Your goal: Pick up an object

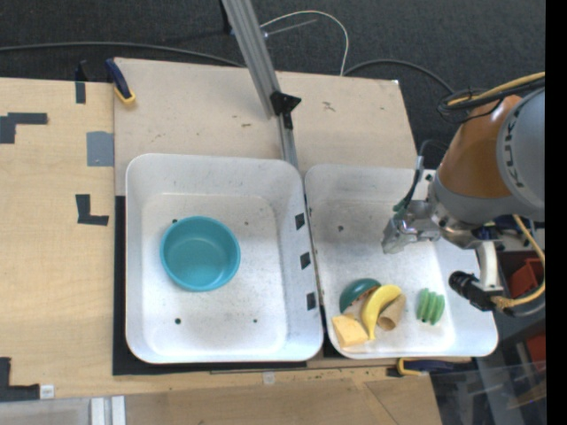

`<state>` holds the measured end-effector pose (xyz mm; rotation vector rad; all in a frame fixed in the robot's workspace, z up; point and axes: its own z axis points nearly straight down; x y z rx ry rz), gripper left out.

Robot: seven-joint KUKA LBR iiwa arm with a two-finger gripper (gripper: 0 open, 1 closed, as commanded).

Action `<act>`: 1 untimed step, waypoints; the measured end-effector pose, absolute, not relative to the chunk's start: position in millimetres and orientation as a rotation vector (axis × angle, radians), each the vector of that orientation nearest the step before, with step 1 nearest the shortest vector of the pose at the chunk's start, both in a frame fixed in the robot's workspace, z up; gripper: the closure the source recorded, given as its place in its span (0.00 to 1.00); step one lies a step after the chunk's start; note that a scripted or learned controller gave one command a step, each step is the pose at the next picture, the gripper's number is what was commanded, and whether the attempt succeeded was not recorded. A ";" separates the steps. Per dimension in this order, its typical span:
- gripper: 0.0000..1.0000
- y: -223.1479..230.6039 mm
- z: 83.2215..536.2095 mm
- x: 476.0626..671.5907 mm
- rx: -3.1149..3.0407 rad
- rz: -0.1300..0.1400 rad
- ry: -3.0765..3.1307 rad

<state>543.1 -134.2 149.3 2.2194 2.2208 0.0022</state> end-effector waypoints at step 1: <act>1.00 -127.3 204.4 536.5 2.217 0.003 2.222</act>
